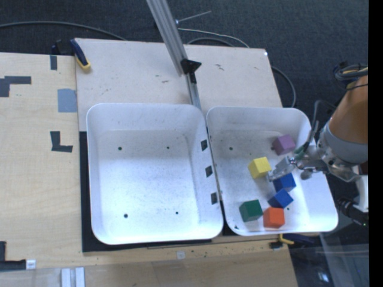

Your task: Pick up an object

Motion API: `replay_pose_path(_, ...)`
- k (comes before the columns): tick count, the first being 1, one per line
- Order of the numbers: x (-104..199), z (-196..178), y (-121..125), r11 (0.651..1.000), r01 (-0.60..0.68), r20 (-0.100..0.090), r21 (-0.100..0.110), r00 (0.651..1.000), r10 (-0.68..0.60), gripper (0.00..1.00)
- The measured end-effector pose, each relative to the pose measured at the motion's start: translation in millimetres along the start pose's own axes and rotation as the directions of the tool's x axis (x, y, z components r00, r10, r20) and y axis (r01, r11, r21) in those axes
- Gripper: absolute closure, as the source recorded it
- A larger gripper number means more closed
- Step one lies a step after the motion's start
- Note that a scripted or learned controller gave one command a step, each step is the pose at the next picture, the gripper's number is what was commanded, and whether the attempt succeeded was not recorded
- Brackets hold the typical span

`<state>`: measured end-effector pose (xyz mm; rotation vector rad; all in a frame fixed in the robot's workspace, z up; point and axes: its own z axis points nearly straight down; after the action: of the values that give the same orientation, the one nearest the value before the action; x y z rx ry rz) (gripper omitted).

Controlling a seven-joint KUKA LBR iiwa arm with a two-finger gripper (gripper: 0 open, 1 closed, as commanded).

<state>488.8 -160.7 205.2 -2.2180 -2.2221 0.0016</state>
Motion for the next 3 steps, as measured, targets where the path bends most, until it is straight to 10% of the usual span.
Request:
replay_pose_path(1, 43, 117, 29, 1.000, 0.001, 0.001, 0.001, 1.000, -0.001, 0.00)
replay_pose_path(3, 27, 20, 73, 1.000, -0.002, 0.003, -0.003, 1.000, 0.002, 0.00)
